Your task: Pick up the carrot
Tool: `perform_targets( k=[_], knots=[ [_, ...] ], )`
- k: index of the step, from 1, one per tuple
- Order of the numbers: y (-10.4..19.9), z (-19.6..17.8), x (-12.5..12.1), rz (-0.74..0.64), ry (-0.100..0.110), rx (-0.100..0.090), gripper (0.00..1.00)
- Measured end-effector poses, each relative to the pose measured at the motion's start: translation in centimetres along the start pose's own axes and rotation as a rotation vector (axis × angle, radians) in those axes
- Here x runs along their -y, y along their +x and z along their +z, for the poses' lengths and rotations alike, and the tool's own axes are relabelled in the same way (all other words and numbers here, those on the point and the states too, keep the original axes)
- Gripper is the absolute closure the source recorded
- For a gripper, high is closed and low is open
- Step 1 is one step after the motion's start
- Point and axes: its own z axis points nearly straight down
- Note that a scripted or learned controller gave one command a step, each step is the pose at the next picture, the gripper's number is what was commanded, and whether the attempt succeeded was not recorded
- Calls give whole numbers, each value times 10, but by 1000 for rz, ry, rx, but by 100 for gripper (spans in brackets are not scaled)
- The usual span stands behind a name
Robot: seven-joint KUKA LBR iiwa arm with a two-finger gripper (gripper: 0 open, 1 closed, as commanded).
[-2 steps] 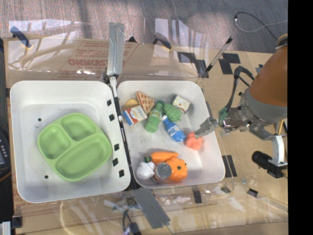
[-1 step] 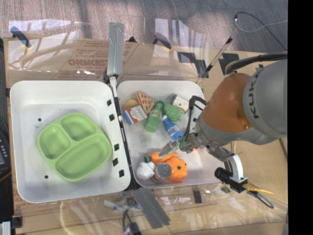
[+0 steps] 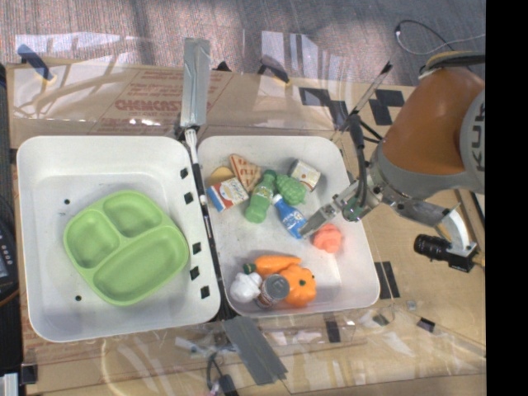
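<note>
1. Cardboard-brown surface point(image 3: 412, 337) carries two white bins side by side; my grey arm with its orange band reaches over the right bin point(image 3: 363, 262).
2. My hand point(image 3: 318, 221) hangs low at that bin's right side, its tip just beside a blue-and-white bottle point(image 3: 289, 217) and just above a pink piece point(image 3: 328, 238).
3. I cannot tell how my hand is set; nothing shows held in it.
4. The carrot point(image 3: 276, 263) lies below my hand and a little to its left, apart from it, touching an orange pumpkin point(image 3: 302, 287).
5. Further left of my hand, in the other bin, sits a green divided plate point(image 3: 125, 246).
</note>
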Motion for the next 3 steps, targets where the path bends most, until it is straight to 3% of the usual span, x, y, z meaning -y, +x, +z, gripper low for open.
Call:
perform_targets(
  k=[1,2,3],
  knots=[
    [37,142,12,56,4,-5,0],
    [3,96,-34,241,4,-3,0],
    [74,154,-9,300,2,-4,0]
  ],
)
